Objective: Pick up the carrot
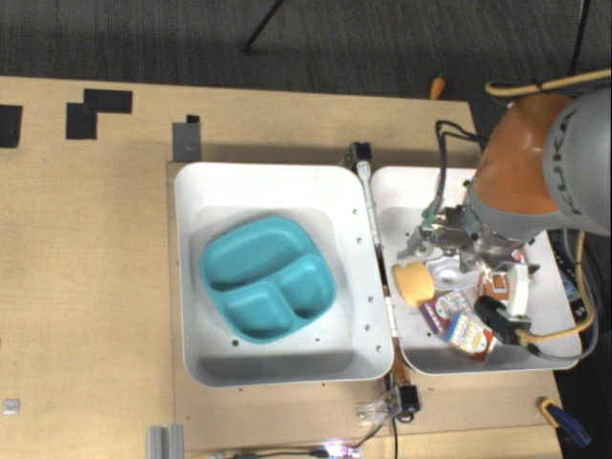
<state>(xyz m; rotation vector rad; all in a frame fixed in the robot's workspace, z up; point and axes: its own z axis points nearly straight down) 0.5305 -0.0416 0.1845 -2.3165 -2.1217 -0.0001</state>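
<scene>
The arm [535, 161] is positioned over the right bin [402, 194], with the gripper [457, 251] lowered among the clutter there. Whether the gripper is closed or apart cannot be told. A yellow-orange piece [414, 282] and a colourful packet [464, 331] are seen in this bin; a carrot cannot be identified with certainty. A teal divided plate [268, 277] lies in the left bin [206, 194].

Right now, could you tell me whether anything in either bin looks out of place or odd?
Nothing looks spilled or damaged. The teal tray sits askew in the left bin. The right bin holds a crowded heap of small items under the arm.
</scene>
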